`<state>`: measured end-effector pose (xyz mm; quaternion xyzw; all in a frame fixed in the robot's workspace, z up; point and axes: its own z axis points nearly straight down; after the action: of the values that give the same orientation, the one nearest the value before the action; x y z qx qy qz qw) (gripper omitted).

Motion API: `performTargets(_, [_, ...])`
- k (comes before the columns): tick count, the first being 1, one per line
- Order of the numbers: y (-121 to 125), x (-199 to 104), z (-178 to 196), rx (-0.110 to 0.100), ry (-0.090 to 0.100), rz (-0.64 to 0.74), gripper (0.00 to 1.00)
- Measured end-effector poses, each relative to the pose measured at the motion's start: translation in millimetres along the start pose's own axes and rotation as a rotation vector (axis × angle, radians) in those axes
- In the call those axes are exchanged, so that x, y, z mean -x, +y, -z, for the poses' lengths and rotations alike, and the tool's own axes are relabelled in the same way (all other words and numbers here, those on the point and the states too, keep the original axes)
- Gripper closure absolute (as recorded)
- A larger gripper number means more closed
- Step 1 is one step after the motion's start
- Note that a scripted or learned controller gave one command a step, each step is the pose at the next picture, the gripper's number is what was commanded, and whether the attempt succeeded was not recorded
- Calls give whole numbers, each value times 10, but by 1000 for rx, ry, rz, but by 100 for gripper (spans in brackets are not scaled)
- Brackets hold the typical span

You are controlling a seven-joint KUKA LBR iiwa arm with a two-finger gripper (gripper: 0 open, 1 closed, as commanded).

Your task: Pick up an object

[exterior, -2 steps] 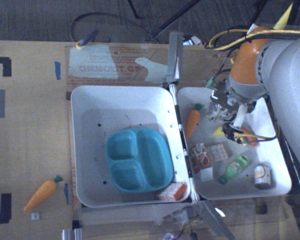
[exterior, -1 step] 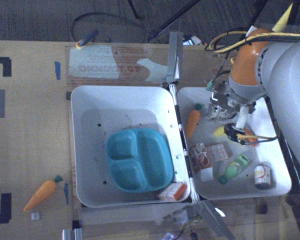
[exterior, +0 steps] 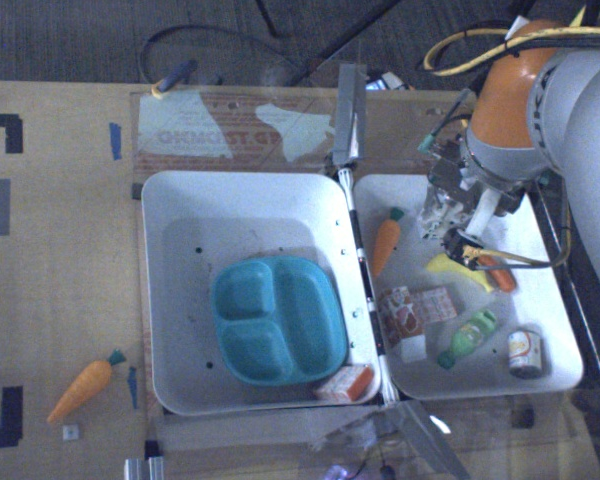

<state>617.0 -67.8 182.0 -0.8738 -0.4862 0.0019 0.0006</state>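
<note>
Gripper [exterior: 442, 218] was found above the upper middle of the right bin [exterior: 565, 353], hanging from the grey arm [exterior: 580, 98] with its orange band; whether it was released or clenched could not be told, and no item was seen in its grasp. By descending size, the bench [exterior: 50, 298] carried two white bins side by side. The left bin [exterior: 180, 208] held a blue divided plate [exterior: 278, 320] lying flat toward its lower right, and a small orange and white packet [exterior: 346, 384] sat in that bin's lower right corner, just beside the plate. Within the right bin, a printed snack packet [exterior: 416, 311] lay flat near the left wall, a toy carrot [exterior: 384, 242] lay against the same wall higher up, and a yellow piece [exterior: 454, 266] lay near the centre just below the gripper. A green bottle [exterior: 469, 336] lay on its side toward the lower middle, and a small can [exterior: 524, 352] stood near the lower right corner. An orange item [exterior: 500, 277] lay just beside the yellow piece. A second carrot [exterior: 83, 387] lay on the bench, outside the bins, at lower left.
</note>
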Motion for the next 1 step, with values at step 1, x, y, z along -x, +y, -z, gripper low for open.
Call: performTargets(1, [221, 173, -809, -5, -1, -319, 100])
